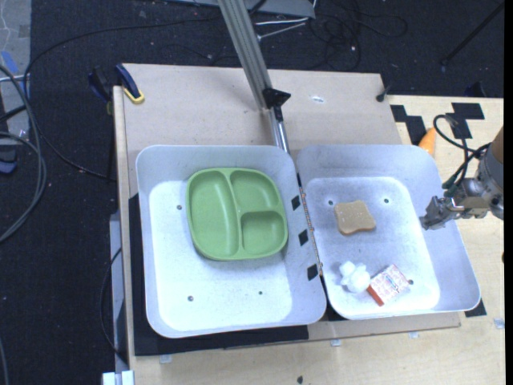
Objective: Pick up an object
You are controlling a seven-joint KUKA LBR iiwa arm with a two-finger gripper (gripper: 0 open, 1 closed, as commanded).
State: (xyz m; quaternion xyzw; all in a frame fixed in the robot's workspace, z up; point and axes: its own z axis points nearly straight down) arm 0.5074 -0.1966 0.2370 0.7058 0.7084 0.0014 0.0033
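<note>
Camera view, near to far: front of the right bin [449,239] holds a red-and-white carton [390,284] lying tilted, with a small white crumpled thing [353,276] just beside it on its left, close enough that they may be touching. Further back, a tan bread-slice toy [354,217] lies flat, well apart from both and from the bin walls. Left bin [160,239] carries a green divided plate [238,213]. Claw [438,213] hangs over the right bin's right wall, near the bread's level; too small and dark to resolve, so I cannot tell if it's released or clenched, and nothing visible between its tips. Judgement: pick not yet begun. Best target is the bread, since it's isolated, flat, has clear approach on all sides. It's thin, so descend nearly to the bin floor and straddle its narrower span. Carton is riskier: the white neighbour could get nudged or pinched along with it. Far end of the desk [208,103] isn't relevant.
</note>
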